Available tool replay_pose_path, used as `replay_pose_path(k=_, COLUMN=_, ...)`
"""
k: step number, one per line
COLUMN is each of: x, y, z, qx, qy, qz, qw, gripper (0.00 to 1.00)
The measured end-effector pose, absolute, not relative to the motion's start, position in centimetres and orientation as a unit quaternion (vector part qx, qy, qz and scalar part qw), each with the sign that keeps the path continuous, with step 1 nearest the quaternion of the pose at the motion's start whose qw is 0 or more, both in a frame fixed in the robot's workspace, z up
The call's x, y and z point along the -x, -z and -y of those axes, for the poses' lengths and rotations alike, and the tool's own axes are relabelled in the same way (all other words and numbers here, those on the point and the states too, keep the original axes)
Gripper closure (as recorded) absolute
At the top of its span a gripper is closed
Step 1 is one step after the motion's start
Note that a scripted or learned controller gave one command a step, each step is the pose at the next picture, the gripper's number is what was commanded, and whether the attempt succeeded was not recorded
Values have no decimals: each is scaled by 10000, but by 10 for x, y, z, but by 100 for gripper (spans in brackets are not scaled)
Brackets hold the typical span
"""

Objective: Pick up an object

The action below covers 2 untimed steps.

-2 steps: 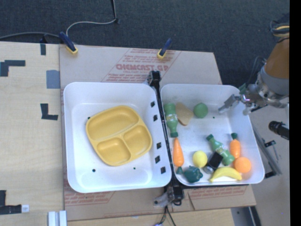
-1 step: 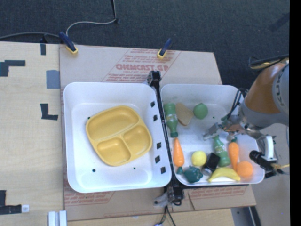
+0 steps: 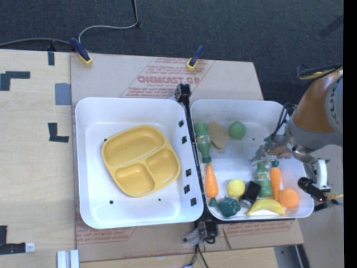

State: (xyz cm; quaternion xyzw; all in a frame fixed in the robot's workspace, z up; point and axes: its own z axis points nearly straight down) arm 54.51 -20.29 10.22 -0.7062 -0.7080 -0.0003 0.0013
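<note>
the nearest candidate is a small green bottle standing near the right bin's right wall, just beside an orange carrot and an orange ball, with a banana at the bin's front edge. the gripper hangs just above the bottle; whether it is apart or together cannot be told, and nothing is seen held. the step looks like the approach. the next move calls for a straight descent that avoids the carrot.
</note>
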Motion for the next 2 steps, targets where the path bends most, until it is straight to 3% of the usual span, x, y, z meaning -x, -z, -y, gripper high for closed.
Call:
replay_pose_path(k=1, x=-604, y=-116, z=170, qx=7064, qy=-3, qz=7078, qw=1, gripper=100)
replay_pose_path(k=2, x=-565, y=-165, z=193, qx=7069, qy=-4, qz=7073, qw=-4, gripper=100)
